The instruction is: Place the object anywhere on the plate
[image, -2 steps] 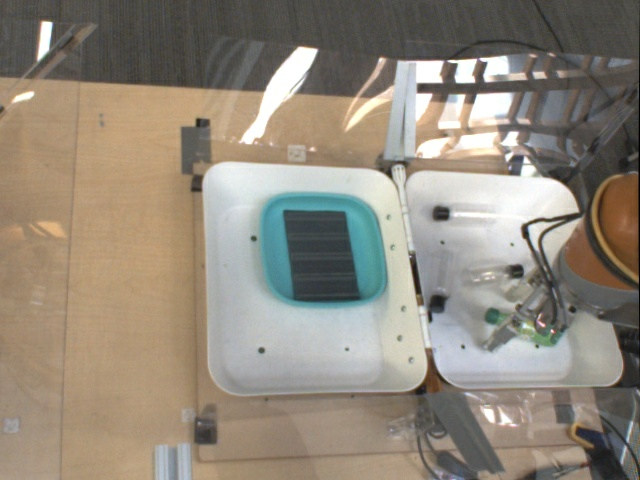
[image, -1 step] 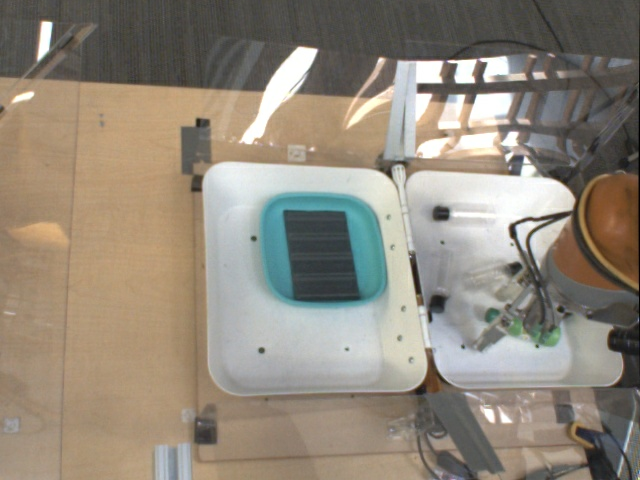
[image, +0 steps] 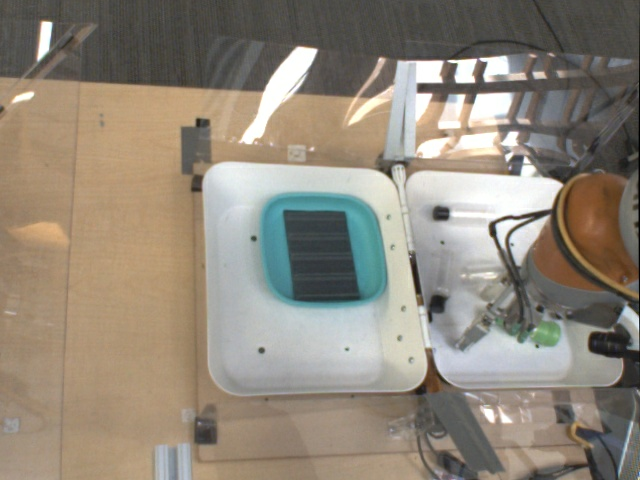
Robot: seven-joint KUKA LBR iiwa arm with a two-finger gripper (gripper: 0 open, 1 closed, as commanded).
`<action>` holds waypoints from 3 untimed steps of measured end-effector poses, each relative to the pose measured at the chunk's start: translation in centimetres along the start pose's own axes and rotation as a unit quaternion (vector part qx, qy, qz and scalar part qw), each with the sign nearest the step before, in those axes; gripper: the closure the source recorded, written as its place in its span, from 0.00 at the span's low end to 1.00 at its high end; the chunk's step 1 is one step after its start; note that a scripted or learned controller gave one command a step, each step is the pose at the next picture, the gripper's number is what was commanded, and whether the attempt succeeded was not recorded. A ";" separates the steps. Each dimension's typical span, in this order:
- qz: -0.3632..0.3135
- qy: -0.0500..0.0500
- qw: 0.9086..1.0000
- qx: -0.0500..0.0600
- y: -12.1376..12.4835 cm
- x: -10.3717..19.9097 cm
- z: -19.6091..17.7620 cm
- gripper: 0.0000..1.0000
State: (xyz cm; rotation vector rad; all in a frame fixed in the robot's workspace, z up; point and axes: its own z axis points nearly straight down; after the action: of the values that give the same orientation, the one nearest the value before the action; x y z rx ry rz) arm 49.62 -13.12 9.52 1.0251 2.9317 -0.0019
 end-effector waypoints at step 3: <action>-0.112 0.001 0.994 -0.001 0.0 0.0 0.0 0.00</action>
State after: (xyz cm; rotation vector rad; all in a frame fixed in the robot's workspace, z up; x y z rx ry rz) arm 49.65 -13.12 9.52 0.6918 3.0290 -0.0041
